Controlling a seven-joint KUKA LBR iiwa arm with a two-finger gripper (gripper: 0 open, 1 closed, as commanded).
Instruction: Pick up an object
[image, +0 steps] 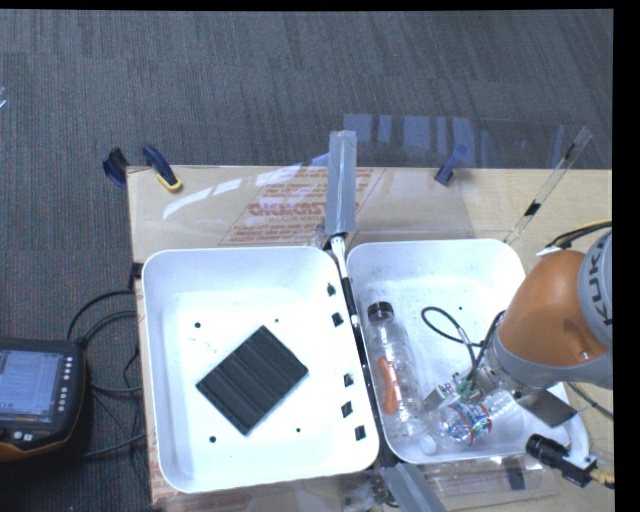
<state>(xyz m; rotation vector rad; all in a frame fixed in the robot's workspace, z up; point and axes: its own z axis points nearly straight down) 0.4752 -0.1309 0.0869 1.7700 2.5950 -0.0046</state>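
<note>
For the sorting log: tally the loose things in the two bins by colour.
Black: 1, the ribbed pad, left bin
Clear: 2, the bottle and a crumpled plastic piece, right bin
Orange: 1, the stick, right bin
Total: 4

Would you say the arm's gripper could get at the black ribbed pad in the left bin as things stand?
Probably yes. The black ribbed pad lies flat and alone in the left bin, open from above. The gripper is down in the right bin, so the arm must lift over the divider.
</note>
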